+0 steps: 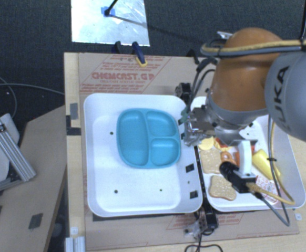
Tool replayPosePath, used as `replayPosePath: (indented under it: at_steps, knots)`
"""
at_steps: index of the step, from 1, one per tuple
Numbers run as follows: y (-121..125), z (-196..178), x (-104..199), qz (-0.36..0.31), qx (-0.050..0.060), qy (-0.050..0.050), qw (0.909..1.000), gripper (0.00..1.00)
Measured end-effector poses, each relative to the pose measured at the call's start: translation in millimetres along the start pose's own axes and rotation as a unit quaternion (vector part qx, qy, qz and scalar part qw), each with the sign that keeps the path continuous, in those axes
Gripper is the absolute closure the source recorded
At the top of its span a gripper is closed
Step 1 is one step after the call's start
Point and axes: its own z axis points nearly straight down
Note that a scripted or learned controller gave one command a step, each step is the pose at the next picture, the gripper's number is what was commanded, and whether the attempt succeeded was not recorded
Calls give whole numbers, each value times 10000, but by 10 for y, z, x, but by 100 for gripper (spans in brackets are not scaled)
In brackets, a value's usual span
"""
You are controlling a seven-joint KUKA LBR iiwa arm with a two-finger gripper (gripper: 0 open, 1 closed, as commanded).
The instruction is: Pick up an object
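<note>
Bins sit side by side on the bench. The left bin holds a blue divided plate, lying flat near its centre. At three o'clock from the plate, the gripper hangs over the seam between the bins; whether it is released or clenched cannot be told. The right bin carries toy food: a bread-shaped piece at its six o'clock edge, a tan flat piece above that, and a yellow piece toward three o'clock, partly under the arm.
</note>
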Motion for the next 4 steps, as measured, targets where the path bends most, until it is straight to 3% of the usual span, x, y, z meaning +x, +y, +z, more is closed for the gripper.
replayPosePath:
  at_steps: [1, 2, 3, 4]
  knots:
    - [18, -1525, 91, -40, -103, 21, 9999, 100]
    - [-58, -315, 601, -51, 29, -7, 10000, 100]
    - [-46, -374, 574, -30, -14, 0, 10000, 0]
    - [-123, 1175, 212, 11, 53, -20, 10000, 0]
